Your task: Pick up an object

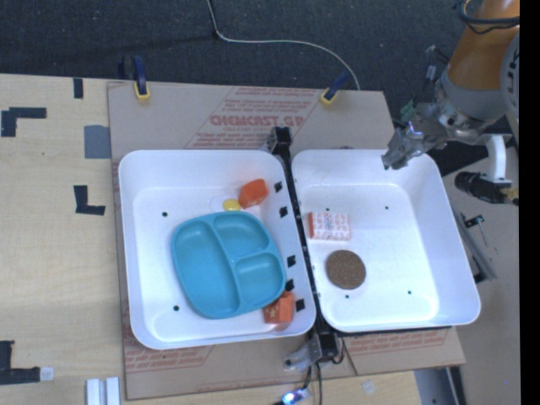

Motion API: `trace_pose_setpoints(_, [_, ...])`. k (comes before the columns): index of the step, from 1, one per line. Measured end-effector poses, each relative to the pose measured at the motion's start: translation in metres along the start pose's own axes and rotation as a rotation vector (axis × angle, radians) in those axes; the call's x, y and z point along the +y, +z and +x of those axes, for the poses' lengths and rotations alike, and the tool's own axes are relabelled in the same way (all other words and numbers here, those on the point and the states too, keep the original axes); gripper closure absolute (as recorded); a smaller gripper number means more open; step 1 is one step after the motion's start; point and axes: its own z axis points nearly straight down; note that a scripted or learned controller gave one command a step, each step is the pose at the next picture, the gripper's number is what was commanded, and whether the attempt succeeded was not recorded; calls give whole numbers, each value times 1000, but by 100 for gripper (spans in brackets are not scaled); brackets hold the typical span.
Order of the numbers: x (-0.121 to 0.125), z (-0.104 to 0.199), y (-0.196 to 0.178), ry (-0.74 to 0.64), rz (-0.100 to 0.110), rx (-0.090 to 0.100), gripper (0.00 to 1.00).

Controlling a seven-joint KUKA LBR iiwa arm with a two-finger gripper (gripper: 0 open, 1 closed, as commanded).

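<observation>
My gripper (396,159) hangs over the far right rim of the right bin (422,226), with nothing seen between its fingers. In that bin lie a small red-and-white packet (329,224) near the left wall and a brown round disc (346,270) in front of it. The left bin (143,226) holds a blue divided plate (226,262), an orange piece (253,192) and a small yellow piece (230,203) behind the plate, and an orange-red block (279,310) at the plate's front right corner.
Both bins sit on a cardboard sheet (245,116) held by two clamps at its far edge. A black divider (291,218) runs between the bins. A white cable (278,45) crosses the dark floor behind. The arm's orange band (498,2) is at upper right.
</observation>
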Motion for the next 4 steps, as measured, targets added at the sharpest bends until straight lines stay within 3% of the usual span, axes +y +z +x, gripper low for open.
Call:
trace_pose_setpoints(3, [-74,148,35,-2,2,1,100])
trace_pose_setpoints(4, [-90,210,31,-5,1,2,100])
